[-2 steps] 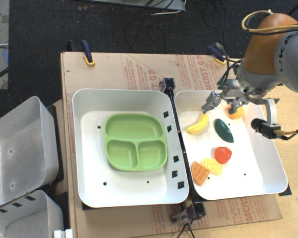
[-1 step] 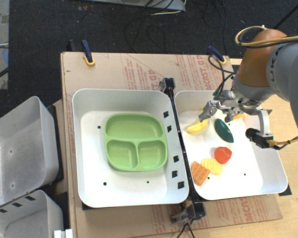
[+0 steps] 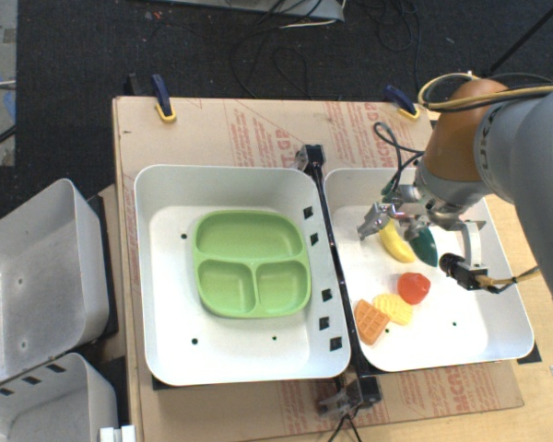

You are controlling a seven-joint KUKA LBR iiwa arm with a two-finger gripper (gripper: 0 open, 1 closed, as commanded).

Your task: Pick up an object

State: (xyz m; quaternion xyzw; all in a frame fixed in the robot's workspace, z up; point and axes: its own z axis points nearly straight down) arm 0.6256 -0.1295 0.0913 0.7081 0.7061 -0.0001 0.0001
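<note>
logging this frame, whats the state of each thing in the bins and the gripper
green tray: flat in left bin, compartments bare
banana: in right bin, under the gripper
green item: beside banana, partly hidden
tomato: loose on bin floor
waffle: loose, touching yellow piece

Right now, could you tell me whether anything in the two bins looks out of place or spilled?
Nothing stands out. The green divided plate lies flat in the left bin. The toy foods sit loosely clustered in the right bin, where the gripper is over the yellow banana.
</note>
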